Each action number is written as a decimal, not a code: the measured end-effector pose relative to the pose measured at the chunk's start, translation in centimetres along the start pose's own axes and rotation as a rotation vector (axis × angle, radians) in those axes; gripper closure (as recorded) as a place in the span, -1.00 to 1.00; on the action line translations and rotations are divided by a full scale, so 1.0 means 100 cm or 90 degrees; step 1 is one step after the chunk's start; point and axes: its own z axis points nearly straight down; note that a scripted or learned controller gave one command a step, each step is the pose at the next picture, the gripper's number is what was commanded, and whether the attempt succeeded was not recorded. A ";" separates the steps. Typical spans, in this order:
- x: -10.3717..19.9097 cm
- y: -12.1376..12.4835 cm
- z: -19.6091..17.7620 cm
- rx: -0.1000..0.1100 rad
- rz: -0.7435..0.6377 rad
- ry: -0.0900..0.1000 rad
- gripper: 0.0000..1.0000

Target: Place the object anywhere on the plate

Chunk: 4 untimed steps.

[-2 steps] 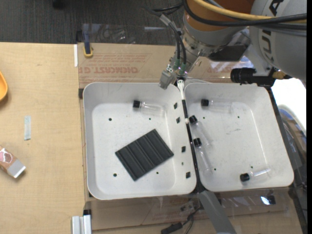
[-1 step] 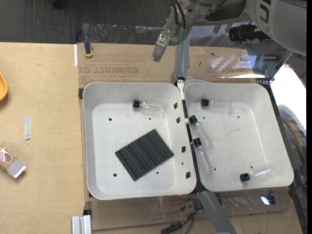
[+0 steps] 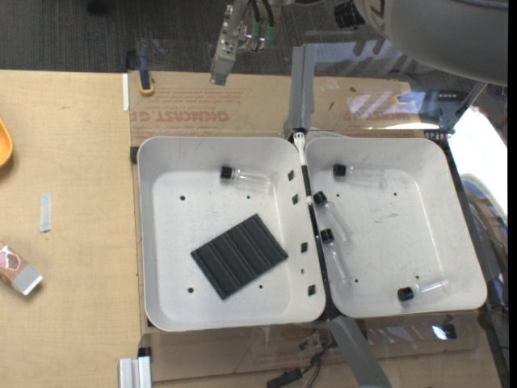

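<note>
The tool [image 3: 219, 75] hangs high; I cannot tell whether it is open or closed. The nearest tube [image 3: 242, 176] lies below it. Descend squarely and grip mid-body; the plate [image 3: 240, 255] waits just beyond.

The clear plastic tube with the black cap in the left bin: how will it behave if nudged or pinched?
The clear black-capped tube lies on its side, so probably rolls. It looks light and smooth, perhaps slippery to pinch.
</note>
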 end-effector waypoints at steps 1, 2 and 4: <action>-0.001 0.000 -0.009 0.000 0.001 -0.002 1.00; -0.003 0.000 -0.017 -0.001 0.001 -0.004 1.00; -0.005 0.000 -0.035 -0.002 0.002 -0.008 1.00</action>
